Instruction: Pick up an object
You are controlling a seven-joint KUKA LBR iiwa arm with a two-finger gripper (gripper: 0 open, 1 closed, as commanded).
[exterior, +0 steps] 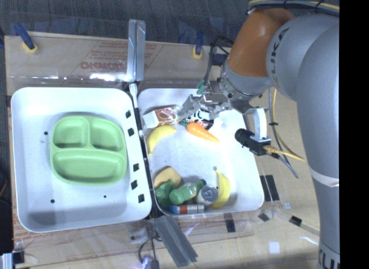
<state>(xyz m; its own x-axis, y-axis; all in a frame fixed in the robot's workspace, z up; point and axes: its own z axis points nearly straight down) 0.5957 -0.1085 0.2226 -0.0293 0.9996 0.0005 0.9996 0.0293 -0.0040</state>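
Two shallow white plastic bins [23, 146] sit side by side on a pale wooden bench [285, 204] against dark carpet. At the right bin's far end, the metal two-finger gripper [199, 109] hangs just above an orange plastic carrot [202, 131]; whether its jaws are apart or together, I cannot tell.

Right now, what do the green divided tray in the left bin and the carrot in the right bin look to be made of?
Green divided tray: likely moulded plastic, matte to satin, judging by its uniform colour and rounded compartment edges.
Carrot: probably a plastic toy, going by its smooth, evenly bright orange skin with a faint sheen; real cannot be ruled out.
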